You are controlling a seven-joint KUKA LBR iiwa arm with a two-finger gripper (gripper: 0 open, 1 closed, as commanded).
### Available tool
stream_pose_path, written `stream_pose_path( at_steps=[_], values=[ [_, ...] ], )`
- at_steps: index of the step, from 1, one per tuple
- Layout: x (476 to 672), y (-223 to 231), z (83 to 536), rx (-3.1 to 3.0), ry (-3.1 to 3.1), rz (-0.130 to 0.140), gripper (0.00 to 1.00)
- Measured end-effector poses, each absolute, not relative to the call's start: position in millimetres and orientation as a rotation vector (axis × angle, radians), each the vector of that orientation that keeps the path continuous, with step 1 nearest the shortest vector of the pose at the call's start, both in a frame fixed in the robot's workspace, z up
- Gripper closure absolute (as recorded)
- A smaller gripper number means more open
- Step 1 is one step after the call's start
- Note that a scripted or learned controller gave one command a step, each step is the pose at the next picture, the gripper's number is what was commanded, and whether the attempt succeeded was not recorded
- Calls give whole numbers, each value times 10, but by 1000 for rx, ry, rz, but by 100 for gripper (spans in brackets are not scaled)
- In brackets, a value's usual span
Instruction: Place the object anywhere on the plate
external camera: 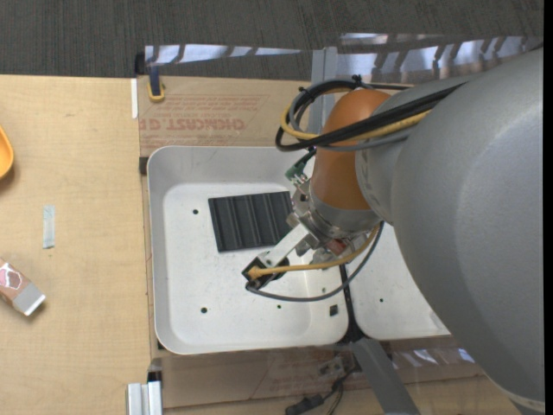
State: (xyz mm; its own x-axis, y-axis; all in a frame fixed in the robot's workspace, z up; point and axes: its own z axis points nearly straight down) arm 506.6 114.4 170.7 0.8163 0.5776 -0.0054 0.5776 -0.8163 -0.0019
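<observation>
A dark ribbed rectangular slab (251, 221) lies flat in the left white bin (173, 232), toward its back. My gripper (313, 239) hangs over the bin's right part, just right of the slab's right edge, and the orange wrist band and grey arm cover most of it. A small black square (333, 310) rests on the bin floor near the front right, below the gripper.
The right bin (397, 305) peeks out under the arm. On the wooden bench left of the bins lie a grey strip (48, 227), a red-and-white packet (19, 289) and an orange item (4, 154) at the edge. Cardboard (207, 115) lies behind the bin.
</observation>
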Motion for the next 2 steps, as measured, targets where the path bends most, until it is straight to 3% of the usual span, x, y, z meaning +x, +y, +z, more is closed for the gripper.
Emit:
stream_pose_path(
  at_steps=[1,2],
  values=[
    [4761,1634,1051,-3061,-709,11,100],
    [4779,2280,2621,-3012,-903,5,100]
  ],
)
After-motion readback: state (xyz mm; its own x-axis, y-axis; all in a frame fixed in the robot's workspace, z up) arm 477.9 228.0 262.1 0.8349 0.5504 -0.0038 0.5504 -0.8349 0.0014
